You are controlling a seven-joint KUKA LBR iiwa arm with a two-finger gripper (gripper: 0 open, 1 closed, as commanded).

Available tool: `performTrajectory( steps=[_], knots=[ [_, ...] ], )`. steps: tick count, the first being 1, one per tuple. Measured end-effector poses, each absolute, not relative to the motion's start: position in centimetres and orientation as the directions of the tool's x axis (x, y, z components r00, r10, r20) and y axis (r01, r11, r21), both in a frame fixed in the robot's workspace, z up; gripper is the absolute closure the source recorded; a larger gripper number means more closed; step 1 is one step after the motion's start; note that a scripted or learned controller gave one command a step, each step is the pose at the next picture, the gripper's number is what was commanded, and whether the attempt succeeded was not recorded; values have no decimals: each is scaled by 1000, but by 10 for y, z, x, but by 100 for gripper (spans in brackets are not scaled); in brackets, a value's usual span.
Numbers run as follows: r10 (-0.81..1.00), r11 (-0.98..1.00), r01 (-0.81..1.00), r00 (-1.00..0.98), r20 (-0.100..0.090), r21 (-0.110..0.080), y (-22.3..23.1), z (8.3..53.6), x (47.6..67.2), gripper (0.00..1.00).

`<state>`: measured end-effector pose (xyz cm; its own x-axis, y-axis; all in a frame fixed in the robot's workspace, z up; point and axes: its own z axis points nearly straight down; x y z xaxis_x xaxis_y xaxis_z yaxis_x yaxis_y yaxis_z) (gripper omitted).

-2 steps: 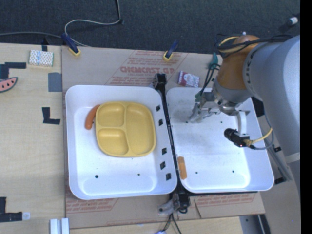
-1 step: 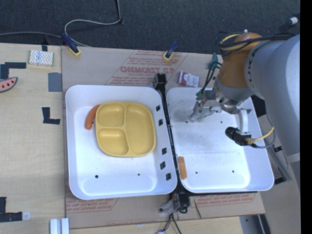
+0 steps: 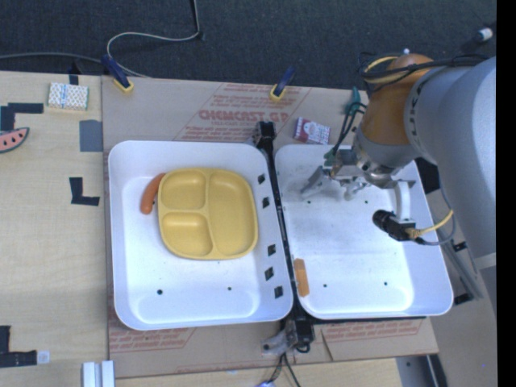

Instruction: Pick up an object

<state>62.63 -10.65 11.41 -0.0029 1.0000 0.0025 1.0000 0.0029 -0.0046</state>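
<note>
A yellow divided plate [image 3: 208, 213] lies in the left bin [image 3: 137, 297], and an orange sausage [image 3: 149, 194] rests against its left rim. At the right bin's [image 3: 379, 293] left wall, near the front, lies a small orange piece [image 3: 301, 277]. My gripper [image 3: 330, 188] hangs low over the back part of the right bin, pointing down. Its fingers [image 3: 311, 186] are spread open with nothing between them. It is well apart from the orange piece, which is toward the front left of it.
A black divider [image 3: 272, 216] runs between the two bins. Behind the right bin, a small red-and-white packet [image 3: 310, 131] lies on the cardboard. Clamps [image 3: 282, 83] hold the cardboard's back edge. The arm's cable [image 3: 399, 226] loops over the right bin's right side.
</note>
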Motion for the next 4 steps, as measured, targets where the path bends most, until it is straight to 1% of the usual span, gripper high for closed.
performTrajectory(
  steps=[1,2,3,4],
  knots=[
    [1000,0,1000,0,-1,2,-95,86,585,0],
    [1000,0,1000,0,-3,4,-95,96,585,100],
    [1000,1,1000,-1,-2,3,-95,105,585,100],
    [1000,1,1000,-1,-2,3,-95,105,585,0]
  ],
)
